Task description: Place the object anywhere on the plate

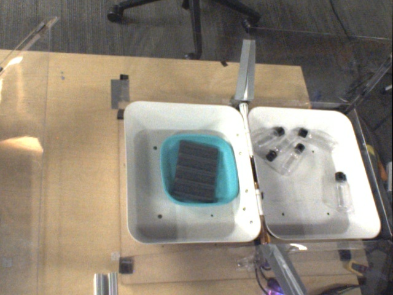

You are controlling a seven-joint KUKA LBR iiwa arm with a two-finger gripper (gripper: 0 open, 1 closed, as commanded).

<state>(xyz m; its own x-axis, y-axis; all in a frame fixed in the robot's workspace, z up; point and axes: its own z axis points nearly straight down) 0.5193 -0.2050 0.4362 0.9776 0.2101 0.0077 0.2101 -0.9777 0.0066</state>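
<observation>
Overhead view of the wooden bench (pixel 67 183) with its two shallow white bins set side by side, their inner walls touching along the centre line. The left bin (pixel 141 220) held a teal plate (pixel 229 177), roughly square with rounded corners, lying flat near the middle of the bin floor. A dark grey ribbed block (pixel 196 171) lay on the plate, its long side running from the far to the near edge with a slight tilt; it sat wholly within the plate's rim, with teal showing on every side. The right bin (pixel 307 223) contained several clear plastic bottles with black caps: a cluster of bottles (pixel 287 160) lay on their sides in the far left part of that bin, touching or overlapping one another so that their exact number could not be told, and a single bottle (pixel 342 192) lay well apart from them near the right wall, cap toward the far side. A grey metal post (pixel 247 72) stood just beyond the junction of the two bins. A small dark bracket (pixel 120 94) sat on the bench at the left bin's far left corner. The black base of an office chair (pixel 193 11) rested on the carpet beyond the bench.
</observation>
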